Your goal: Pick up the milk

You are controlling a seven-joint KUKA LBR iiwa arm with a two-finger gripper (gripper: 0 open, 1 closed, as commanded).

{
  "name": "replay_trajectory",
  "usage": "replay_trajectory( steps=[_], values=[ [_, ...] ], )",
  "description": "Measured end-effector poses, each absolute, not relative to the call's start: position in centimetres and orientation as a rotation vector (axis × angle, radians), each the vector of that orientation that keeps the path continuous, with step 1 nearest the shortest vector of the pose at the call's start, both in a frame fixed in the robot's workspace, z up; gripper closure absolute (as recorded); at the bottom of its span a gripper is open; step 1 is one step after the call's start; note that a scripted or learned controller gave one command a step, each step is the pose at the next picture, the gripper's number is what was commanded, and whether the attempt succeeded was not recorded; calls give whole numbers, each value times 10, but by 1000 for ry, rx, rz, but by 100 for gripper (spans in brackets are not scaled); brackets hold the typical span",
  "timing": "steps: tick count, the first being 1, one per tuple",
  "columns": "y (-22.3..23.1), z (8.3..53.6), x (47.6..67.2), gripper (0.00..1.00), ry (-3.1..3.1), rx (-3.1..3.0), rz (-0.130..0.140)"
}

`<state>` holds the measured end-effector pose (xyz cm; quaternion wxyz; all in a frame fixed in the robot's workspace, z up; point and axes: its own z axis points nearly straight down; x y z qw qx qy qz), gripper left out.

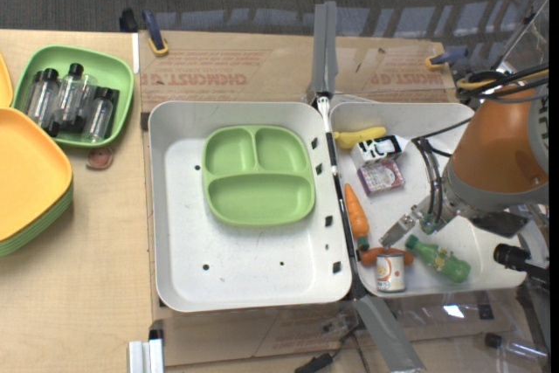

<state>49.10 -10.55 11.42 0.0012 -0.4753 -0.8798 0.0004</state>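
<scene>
one gripper [403,231], finger state i cannot tell, over right bin [454,113] with one milk [381,147], one carrot [355,210].

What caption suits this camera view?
Gripper hovers in the right bin near a green bottle.

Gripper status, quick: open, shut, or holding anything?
Gripper: cannot be told from this view; it sits low in the right bin, nothing seen between its fingers.

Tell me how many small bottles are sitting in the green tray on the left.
4, roughly: the small bottles lie side by side in the green tray at the table's upper left, beside the orange plates. Overlap may hide another.
</scene>
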Motion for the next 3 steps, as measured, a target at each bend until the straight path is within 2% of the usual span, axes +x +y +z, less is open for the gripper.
replay_trajectory(
  steps=[3],
  values=[
    [-105, 114, 491, 0, -2762, -1492, 1]
  ],
)
